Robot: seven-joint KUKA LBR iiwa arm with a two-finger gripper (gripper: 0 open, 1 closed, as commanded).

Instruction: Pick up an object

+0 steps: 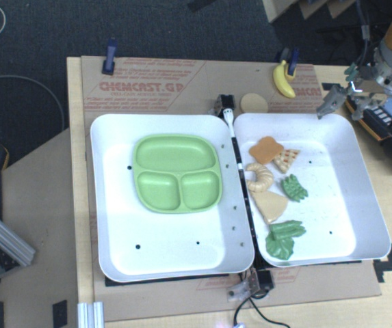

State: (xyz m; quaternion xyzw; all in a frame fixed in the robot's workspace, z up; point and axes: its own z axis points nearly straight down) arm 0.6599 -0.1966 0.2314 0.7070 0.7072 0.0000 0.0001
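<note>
The right bin point(339, 203) holds several toy foods along its left side: a brown toast piece point(267, 149), a waffle-patterned wedge point(286, 159), a pale croissant point(259, 178), a small green leafy piece point(293, 187), a beige wedge point(272, 206) and a larger green leafy piece point(284, 238). My gripper point(345, 100) hangs over the bin's far right corner, well away from the food. It is open and nothing sits between its fingers.
A green divided plate point(177, 173) lies in the left bin point(113, 217). Behind the bins, on the cardboard, are a yellow banana point(284, 80) and a tan disc point(254, 103). Blue clamps point(109, 57) hold the board's far edge.
</note>
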